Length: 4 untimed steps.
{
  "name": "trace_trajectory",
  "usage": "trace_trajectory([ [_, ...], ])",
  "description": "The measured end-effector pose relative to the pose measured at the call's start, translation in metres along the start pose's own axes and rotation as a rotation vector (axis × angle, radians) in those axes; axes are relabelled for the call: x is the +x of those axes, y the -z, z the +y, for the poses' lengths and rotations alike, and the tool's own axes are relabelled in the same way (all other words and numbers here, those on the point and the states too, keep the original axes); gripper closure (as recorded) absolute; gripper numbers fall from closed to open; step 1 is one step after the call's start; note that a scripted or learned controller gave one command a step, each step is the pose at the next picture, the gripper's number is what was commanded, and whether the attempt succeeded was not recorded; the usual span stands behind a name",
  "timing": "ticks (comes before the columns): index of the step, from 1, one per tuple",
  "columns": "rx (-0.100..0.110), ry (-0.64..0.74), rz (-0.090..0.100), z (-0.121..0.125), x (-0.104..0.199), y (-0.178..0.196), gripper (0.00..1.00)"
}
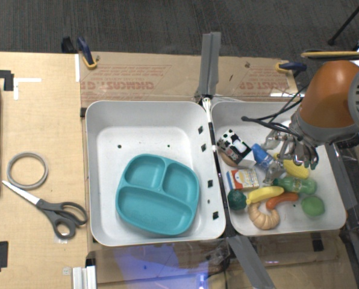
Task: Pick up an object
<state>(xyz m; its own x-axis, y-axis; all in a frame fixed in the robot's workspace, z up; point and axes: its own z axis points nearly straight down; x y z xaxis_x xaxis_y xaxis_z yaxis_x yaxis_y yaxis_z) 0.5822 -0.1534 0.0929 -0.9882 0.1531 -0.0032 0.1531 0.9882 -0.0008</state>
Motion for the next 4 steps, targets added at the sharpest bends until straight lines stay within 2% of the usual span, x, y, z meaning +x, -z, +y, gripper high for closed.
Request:
trace_trajectory([
  [1,0.000,-0.031,0.000,-0.009,0.028,0.000,0.00],
  [2,-0.001,-0.093,0.001,0.041,0.038,0.000,0.00],
  [3,0.000,0.103,-0.002,-0.029,0.005,0.061,0.00],
  [4,-0.001,0.134,0.000,-0.052,0.016,-0.001,0.00],
])
